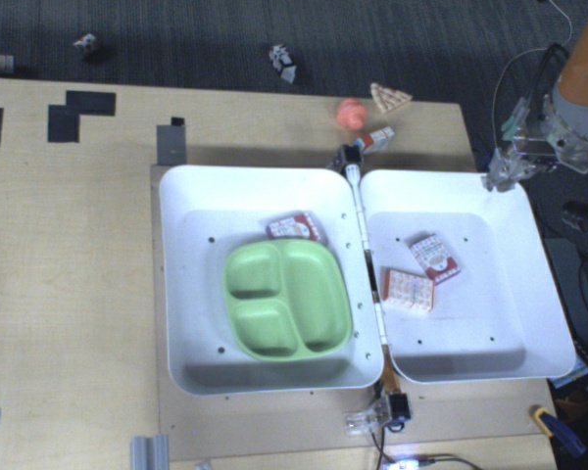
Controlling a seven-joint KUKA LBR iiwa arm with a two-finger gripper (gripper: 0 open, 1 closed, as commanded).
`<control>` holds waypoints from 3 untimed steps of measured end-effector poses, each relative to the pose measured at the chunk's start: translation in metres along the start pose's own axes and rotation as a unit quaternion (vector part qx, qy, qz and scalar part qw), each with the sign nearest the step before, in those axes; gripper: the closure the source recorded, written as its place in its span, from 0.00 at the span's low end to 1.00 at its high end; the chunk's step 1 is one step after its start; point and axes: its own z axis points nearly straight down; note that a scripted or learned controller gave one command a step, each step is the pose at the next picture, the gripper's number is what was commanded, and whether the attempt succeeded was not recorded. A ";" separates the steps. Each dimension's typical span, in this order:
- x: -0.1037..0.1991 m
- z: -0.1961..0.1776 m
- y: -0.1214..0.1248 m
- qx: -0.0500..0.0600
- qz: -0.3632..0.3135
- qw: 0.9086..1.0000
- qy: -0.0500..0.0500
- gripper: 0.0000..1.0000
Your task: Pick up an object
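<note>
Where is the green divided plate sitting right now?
In the camera view, the green divided plate lies in the left bin, toward its middle, with a small red-and-white packet at its far edge.

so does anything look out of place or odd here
Yes: a pink ball, a tan wedge-shaped piece and a small tube lie on the wooden bench behind the two white bins, not inside them.

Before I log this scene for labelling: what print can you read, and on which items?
No text is legible.
Red-and-white packet behind the green divided plate: print blurred.
Two packets in the right bin: print too small.
Tube beyond the bins: unreadable.
</note>
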 end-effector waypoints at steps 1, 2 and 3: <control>-0.036 -0.067 0.026 0.001 0.001 1.000 0.000 1.00; 0.036 -0.025 0.025 0.003 0.000 1.000 0.001 1.00; 0.081 0.003 0.013 0.003 0.000 1.000 0.002 1.00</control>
